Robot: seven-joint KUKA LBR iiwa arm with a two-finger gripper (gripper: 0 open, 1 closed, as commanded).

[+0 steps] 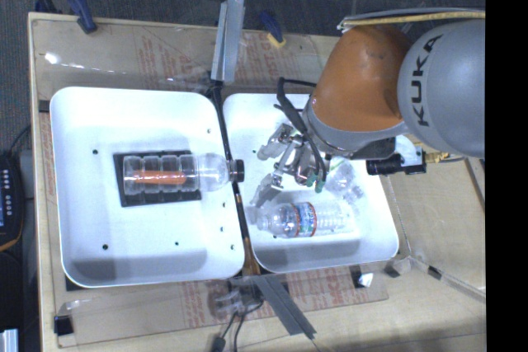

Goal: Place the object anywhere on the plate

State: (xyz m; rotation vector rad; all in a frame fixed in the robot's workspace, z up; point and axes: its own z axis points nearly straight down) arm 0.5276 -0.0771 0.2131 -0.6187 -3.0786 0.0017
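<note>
Looking down on my feed from above, I see the wooden worktop [107,41] spanning most of the frame, with blue clamps [81,10] along its far edge. On it sit two shallow white bins side by side. The left bin [82,235] carries a dark rectangular plate [132,198] near its middle, and a clear plastic bottle [169,171] with an orange-red label lies on its side across that plate, its neck pointing toward the divider between the bins and reaching just past the plate's right edge. The right bin [375,239] is where my arm [396,86] reaches in from the right, its grey body and orange band hanging over the bin's far half. The jaws [289,165] hang below the wrist, over the middle of the right bin; I cannot tell from this slant how far apart they stand, and I see nothing clearly caught between them. Just below the jaws, a second clear water bottle [304,220] with a blue and red label lies on its side on the bin floor, near the front wall. A crumpled bit of clear plastic [346,184] rests just beside it, to the right of the jaws, partly under the wrist.
</note>
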